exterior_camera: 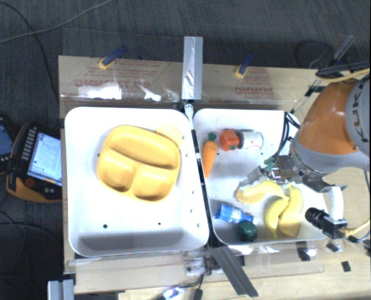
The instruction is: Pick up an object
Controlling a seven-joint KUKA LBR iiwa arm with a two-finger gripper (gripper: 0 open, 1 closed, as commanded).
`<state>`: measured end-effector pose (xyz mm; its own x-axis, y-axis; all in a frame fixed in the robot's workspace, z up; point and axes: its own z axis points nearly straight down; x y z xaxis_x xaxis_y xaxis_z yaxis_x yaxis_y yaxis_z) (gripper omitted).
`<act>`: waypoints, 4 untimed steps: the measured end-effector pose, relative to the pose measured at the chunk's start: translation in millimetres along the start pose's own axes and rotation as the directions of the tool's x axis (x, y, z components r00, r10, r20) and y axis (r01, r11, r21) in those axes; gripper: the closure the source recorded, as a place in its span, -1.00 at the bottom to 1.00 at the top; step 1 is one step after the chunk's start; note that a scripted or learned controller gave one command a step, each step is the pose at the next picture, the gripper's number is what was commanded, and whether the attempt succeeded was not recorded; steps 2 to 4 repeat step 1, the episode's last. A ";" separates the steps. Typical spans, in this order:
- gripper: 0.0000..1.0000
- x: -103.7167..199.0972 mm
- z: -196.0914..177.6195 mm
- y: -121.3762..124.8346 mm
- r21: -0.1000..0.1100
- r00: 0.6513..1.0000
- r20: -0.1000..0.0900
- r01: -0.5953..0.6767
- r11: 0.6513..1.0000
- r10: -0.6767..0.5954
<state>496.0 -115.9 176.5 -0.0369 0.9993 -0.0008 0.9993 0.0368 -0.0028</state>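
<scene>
A: Camera view, single overhead frame. The gripper (268, 175) sits low over the right bin (270, 120), just at the upper edge of the banana bunch (274, 206). Whether the jaws stand apart or together I cannot tell; wrist hardware covers them.

B: Anything between them?

A: Nothing I can confirm. The bananas lie directly below and slightly right of the jaws, touching or nearly so; contact not resolvable.

B: Other contents, relative to the jaws?

A: Left of them, near the divider, a carrot (208, 157). Up and left, a small bottle (240, 140) lying on its side, orange cap end toward the carrot. Below and left, a blue wrapper (233, 215) with a dark green round item (247, 231) just beside it.

B: Far side?

A: Well left of the jaws, the left bin (85, 230) holds a large yellow bread-shaped object (138, 161).

B: Readable text?

A: Red print on the clear sheet (129, 80) behind the bins, appears mirrored, not legible. Bottle label too small to read. Letters on the arm's orange band (326, 127) cut off at the frame edge. Handheld screen (45, 158) on the floor far left, contents blurred.
</scene>
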 end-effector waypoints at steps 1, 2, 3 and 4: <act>1.00 70.6 -48.2 72.6 -0.001 1.000 0.001 0.001 1.000 -0.001; 1.00 70.6 -48.2 72.6 -0.001 1.000 0.001 0.001 1.000 -0.001; 1.00 70.6 -48.2 72.6 -0.001 1.000 0.001 0.001 1.000 -0.001; 1.00 70.6 -48.2 72.6 -0.001 1.000 0.001 0.001 1.000 -0.001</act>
